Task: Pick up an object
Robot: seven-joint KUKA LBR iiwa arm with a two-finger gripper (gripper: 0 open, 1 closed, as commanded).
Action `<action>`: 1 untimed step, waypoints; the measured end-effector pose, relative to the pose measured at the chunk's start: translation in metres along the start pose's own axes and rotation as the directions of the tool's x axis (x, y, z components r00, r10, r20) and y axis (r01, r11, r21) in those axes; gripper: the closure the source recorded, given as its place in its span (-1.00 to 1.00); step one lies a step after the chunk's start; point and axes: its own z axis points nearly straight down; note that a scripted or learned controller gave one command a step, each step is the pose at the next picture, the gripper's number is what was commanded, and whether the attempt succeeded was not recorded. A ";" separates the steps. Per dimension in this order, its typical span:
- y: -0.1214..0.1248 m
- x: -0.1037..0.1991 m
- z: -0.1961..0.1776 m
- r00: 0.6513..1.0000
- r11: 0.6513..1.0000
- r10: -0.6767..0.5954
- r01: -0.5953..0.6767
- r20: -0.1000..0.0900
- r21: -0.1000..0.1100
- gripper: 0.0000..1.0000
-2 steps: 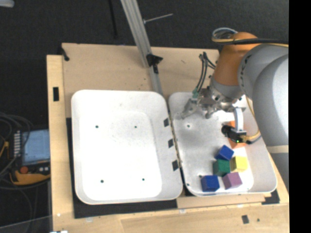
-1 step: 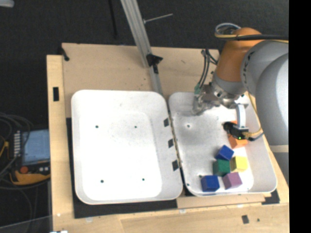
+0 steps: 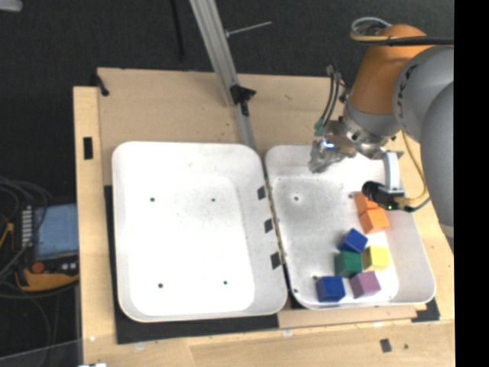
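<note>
A pale wooden bench [image 3: 183, 109] on a dark floor carries two shallow white bins, with the grey-and-orange arm [image 3: 386, 75] reaching over the right one.

The gripper [image 3: 325, 157] hangs above the far end of the right bin [image 3: 306, 220]; whether it is open or closed cannot be told. Near the bin's front right corner sit an orange block [image 3: 374, 219], two blue blocks [image 3: 354, 241], a green [image 3: 348, 263], a yellow [image 3: 377, 258] and a purple [image 3: 366, 283], clustered well apart from the gripper. The left bin [image 3: 187, 228] lies beside it.
</note>
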 end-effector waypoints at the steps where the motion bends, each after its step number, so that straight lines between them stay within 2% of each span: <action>1: -0.006 -0.007 -0.056 1.000 1.000 -0.003 0.003 0.001 -0.002 1.00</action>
